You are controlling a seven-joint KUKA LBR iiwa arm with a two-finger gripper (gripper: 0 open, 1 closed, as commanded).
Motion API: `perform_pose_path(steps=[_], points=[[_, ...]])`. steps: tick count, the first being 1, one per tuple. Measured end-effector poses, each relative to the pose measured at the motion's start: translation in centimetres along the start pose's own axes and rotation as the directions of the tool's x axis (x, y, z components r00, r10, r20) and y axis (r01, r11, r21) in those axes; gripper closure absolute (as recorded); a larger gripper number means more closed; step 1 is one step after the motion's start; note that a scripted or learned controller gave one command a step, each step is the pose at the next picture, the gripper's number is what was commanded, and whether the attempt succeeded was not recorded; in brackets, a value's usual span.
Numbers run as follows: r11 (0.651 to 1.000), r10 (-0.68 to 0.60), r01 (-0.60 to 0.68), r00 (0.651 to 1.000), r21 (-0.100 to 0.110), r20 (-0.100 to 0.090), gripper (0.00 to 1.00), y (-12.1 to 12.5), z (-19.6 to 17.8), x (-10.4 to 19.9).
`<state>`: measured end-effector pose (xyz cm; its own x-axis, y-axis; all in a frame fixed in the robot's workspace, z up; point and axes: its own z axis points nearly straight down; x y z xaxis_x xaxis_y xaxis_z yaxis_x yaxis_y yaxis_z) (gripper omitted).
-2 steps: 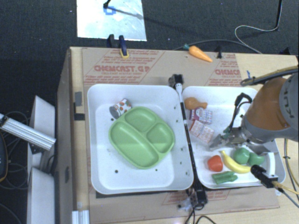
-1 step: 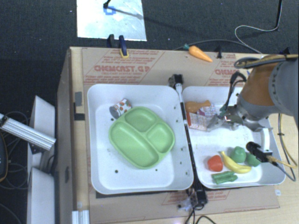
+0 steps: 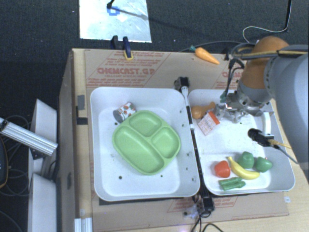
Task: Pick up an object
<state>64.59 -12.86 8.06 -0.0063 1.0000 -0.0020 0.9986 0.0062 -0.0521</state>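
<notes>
The bench (image 3: 125,69) carries two white bins side by side. The grey arm (image 3: 289,81) reaches in from the right over the far right corner of the right bin (image 3: 282,185).

The left bin (image 3: 104,178) holds a green divided plate (image 3: 146,141) that fills most of its middle. A small spotted cup (image 3: 124,112) lies on its side just off the plate's far left edge.

In the right bin, a yellow banana (image 3: 244,170) lies near the front edge, with two green peppers (image 3: 255,162) just behind it. A red tomato (image 3: 222,168) sits to the banana's left and a green pod (image 3: 231,183) in front of it.

A red and white carton (image 3: 208,123) lies tilted near the bin's far left corner, just beside an orange-brown lump (image 3: 198,111).

The gripper (image 3: 227,108) is low over the bin, just to the right of the carton. Whether it is open or closed, or touches the carton, cannot be told.

A carrot (image 3: 206,55) lies on the bench beyond the right bin.
</notes>
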Motion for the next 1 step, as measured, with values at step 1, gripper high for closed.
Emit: perform_pose_path(steps=[1], points=[[0.999,0.001,-0.001,1.0,-0.043,0.002,0.0,2.07,-0.45,2.2]])
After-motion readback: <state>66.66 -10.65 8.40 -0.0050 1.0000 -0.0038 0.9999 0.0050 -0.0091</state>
